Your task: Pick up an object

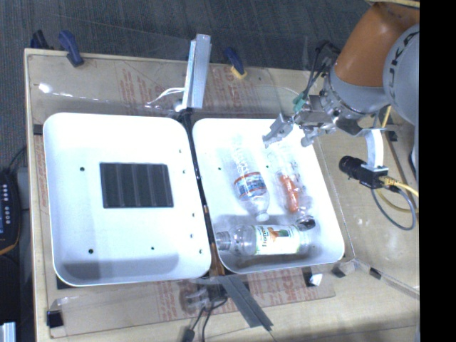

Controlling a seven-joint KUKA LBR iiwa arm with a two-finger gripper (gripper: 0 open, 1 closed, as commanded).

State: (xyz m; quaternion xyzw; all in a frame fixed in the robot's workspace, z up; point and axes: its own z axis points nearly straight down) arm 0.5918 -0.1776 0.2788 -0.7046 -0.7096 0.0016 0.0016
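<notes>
Camera view: hand [292,131] open above right bin [324,191]; bottles [251,187] lie below.

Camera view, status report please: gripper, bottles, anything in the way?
Two-finger gripper open, nothing between its fingers, above right white bin far edge. Three clear plastic bottles lying inside: blue-labelled, orange-filled, green-labelled. No obstruction visible.

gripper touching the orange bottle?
Apart. Camera view shows the gripper above the right bin's far end, with white bin floor between it and the orange bottle.
</notes>
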